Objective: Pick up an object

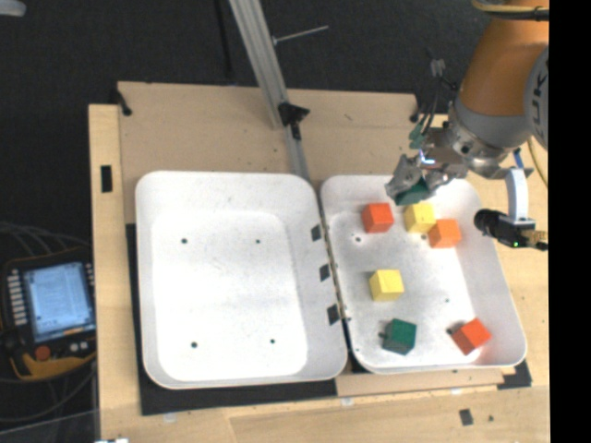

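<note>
Inside the right bin [494,289] lie six small matte cubes: three orange, two yellow, one green. The gripper [409,190] hangs over that bin's far rim; its grip cannot be told.

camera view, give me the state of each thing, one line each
gripper: low over the right white bin's far edge, fingers unclear
right white bin: holds six cubes
left white bin: flat, beside the right one
orange cube by gripper: resting
yellow cube by gripper: resting, touching an orange cube
middle yellow cube: resting alone
green cube: resting
near-corner orange cube: resting, turned askew
</note>
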Controlling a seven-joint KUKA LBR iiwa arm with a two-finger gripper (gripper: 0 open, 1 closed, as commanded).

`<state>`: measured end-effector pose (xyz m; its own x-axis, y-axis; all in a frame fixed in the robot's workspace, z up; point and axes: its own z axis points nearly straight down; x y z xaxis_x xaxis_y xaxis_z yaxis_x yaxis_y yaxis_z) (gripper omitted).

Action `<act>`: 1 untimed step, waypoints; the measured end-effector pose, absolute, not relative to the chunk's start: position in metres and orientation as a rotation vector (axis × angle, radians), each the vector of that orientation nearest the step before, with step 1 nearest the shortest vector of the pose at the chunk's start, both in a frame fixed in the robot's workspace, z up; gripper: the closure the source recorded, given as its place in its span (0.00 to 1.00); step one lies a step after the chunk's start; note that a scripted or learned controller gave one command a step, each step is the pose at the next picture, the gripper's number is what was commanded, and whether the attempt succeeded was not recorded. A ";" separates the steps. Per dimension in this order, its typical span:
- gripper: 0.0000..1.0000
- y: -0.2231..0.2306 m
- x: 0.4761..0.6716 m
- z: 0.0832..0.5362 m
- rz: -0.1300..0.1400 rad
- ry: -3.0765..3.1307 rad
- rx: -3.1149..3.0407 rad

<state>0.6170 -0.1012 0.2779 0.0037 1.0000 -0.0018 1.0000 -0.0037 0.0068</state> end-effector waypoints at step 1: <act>1.00 -0.049 0.615 0.263 0.000 2.229 2.215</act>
